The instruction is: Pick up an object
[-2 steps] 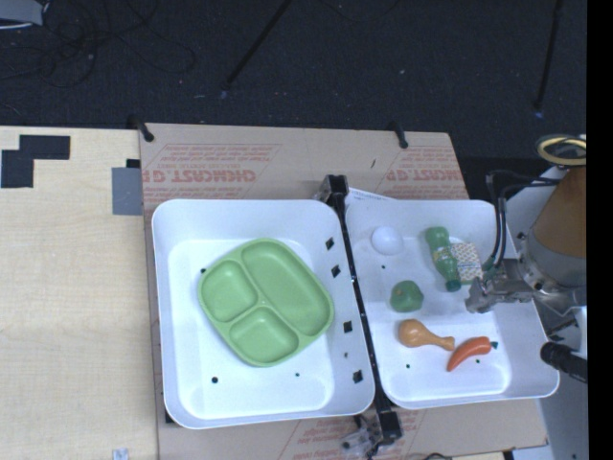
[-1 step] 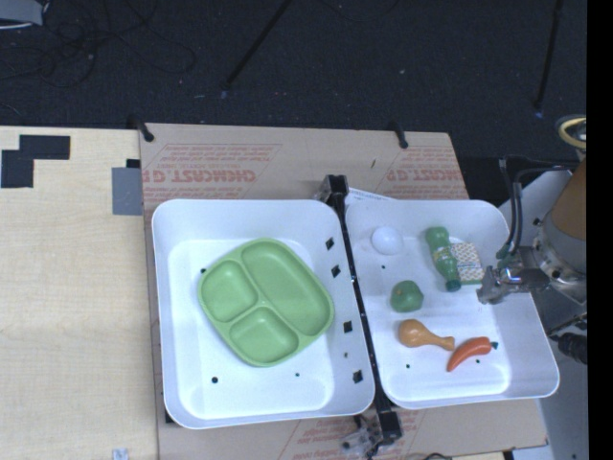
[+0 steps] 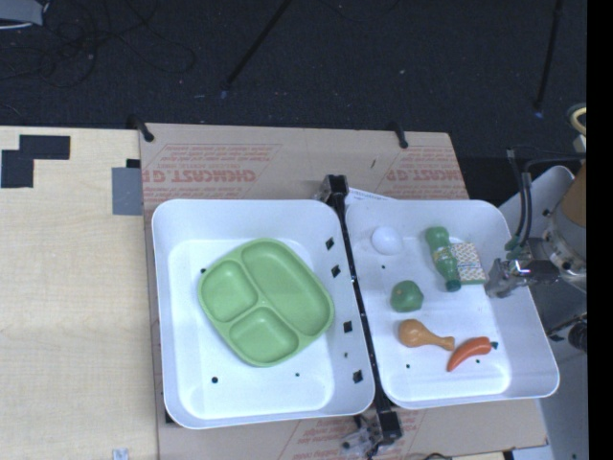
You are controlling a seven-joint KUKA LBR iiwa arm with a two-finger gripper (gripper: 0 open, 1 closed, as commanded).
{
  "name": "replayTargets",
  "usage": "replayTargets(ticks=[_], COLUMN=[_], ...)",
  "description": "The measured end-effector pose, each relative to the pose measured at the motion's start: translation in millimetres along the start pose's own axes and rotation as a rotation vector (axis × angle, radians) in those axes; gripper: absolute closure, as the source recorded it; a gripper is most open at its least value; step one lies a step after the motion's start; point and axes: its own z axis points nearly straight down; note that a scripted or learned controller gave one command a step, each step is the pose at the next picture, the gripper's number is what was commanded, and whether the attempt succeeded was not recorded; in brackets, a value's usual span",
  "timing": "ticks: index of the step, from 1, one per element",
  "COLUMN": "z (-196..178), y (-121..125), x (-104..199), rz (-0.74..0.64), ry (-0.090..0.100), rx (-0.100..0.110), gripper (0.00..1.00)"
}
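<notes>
The right bin [image 3: 517, 372] holds several small objects. A white ball [image 3: 386, 239] lies near its back left. A green bottle [image 3: 442, 256] with a patterned label lies near the back right. Near the middle sits a green round object [image 3: 406, 296]. Toward the front lie a yellow-orange gourd-shaped toy [image 3: 424, 334] and an orange-red pepper [image 3: 468, 352]. My gripper [image 3: 505, 278] hangs over the right rim of this bin, just right of the bottle, with nothing visibly held. The arm comes in from the right edge.
The left bin [image 3: 182, 372] holds a green divided plate [image 3: 265, 301]. A black divider [image 3: 351, 295] runs between the two bins. Both stand on brown cardboard [image 3: 239, 166]. A light wooden bench top [image 3: 67, 295] lies to the left.
</notes>
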Motion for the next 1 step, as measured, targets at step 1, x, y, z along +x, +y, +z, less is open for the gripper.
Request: replayTargets(ticks=[1], z=[-7.4], y=[17.6], x=[53.1], rz=[-0.004], ry=[0.003], rx=[0.001], gripper=[1.00])
